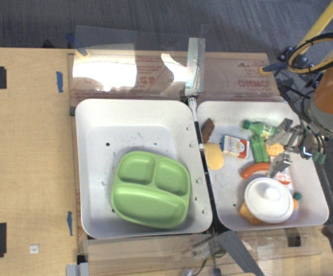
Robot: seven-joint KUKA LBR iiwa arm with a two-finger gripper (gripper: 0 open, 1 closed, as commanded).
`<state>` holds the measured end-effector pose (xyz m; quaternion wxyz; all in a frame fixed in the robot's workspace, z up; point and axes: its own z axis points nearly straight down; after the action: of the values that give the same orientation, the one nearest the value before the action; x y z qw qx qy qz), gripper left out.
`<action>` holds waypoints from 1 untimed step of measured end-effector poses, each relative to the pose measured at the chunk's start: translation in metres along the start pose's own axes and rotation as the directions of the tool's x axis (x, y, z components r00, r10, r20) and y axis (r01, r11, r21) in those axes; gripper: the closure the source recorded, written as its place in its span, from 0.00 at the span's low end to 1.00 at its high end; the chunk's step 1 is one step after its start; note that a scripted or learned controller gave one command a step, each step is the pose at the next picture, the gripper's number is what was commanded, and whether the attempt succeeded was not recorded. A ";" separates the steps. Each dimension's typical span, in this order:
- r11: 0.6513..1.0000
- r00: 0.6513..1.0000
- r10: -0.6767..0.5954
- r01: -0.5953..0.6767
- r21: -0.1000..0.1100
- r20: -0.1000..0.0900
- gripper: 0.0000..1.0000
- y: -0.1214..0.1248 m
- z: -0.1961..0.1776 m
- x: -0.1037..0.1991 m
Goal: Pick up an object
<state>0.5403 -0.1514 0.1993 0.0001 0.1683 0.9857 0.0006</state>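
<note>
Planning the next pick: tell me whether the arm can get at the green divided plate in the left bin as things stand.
Probably yes. The green plate lies alone and uncovered in the left bin, with nothing on top of it. The hand hangs over the right bin, so the arm would have to cross the rim between them.

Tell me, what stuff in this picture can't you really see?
- Gripper: camera view, its small fingers blend into the toys below, so open or shut is unclear.
- Orange thing: mostly hidden under the white lid.
- Green toy: partly covered by the gripper.
- Small carton: print too small to read.
</note>
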 end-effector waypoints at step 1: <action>0.996 0.996 -0.089 0.089 0.000 0.011 0.00 0.024 -0.079 -0.044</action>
<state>0.5897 -0.1436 0.2781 0.0055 0.1243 0.9922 -0.0002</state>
